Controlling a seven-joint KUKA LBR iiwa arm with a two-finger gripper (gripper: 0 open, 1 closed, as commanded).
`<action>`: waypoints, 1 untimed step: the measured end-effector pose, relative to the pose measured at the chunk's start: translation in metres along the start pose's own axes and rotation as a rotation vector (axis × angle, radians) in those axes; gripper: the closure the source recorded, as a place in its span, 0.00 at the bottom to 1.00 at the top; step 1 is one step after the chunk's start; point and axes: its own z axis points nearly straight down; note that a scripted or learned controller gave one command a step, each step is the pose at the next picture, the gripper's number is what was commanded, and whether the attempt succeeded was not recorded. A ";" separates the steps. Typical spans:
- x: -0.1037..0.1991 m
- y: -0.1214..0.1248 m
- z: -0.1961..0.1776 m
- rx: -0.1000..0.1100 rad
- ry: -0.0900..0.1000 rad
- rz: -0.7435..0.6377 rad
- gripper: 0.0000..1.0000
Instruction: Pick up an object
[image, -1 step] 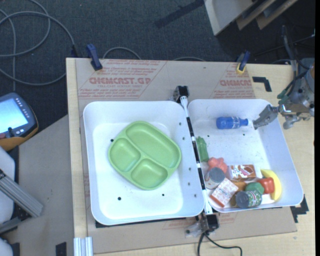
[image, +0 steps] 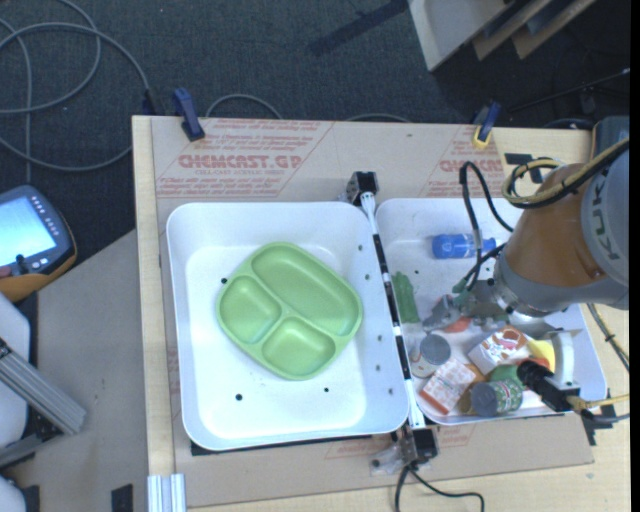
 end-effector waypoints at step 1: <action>0.001 0.043 0.021 0.003 0.000 0.000 0.00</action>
